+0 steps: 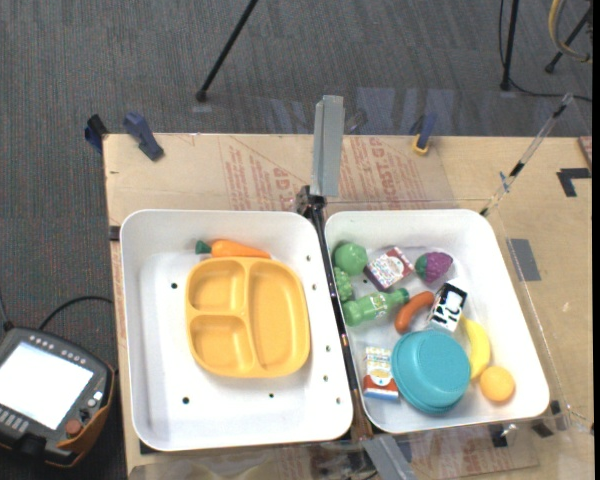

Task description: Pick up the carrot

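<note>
The carrot [235, 249], orange with a green top at its left end, lies in the left bin [145, 348] along the far side of a yellow divided plate [248, 317]. It rests against the plate's back rim, near the bin's far wall.
The right bin [510, 298] holds a green bottle [374, 305], a green round piece [350, 257], a purple grape bunch [435, 264], a small red sausage [414, 311], a teal bowl [432, 369], a banana [477, 347], an orange [497, 383] and small cartons. A grey post [328, 148] stands behind the bins.
</note>
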`<state>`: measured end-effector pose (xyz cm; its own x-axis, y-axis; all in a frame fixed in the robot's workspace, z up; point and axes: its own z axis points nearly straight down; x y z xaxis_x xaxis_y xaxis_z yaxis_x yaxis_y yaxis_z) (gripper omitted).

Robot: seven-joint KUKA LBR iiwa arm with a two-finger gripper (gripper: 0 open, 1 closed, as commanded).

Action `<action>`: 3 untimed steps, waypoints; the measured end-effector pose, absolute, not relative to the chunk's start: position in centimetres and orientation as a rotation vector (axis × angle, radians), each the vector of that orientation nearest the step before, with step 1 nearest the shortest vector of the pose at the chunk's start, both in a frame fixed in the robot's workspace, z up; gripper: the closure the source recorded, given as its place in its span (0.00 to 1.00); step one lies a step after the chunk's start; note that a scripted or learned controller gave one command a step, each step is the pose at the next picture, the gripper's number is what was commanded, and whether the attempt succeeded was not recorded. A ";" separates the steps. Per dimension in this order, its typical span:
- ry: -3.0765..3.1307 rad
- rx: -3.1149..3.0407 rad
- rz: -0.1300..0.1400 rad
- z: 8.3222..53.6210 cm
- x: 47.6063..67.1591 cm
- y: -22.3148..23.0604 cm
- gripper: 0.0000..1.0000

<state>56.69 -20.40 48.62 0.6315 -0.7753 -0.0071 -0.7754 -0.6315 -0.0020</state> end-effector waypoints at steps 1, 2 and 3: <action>0.928 -2.995 0.004 48.6 52.4 -19.5 0.00; 0.475 -3.097 -0.001 48.6 48.7 -21.0 0.00; 0.300 -3.115 0.008 48.3 59.1 -20.8 0.00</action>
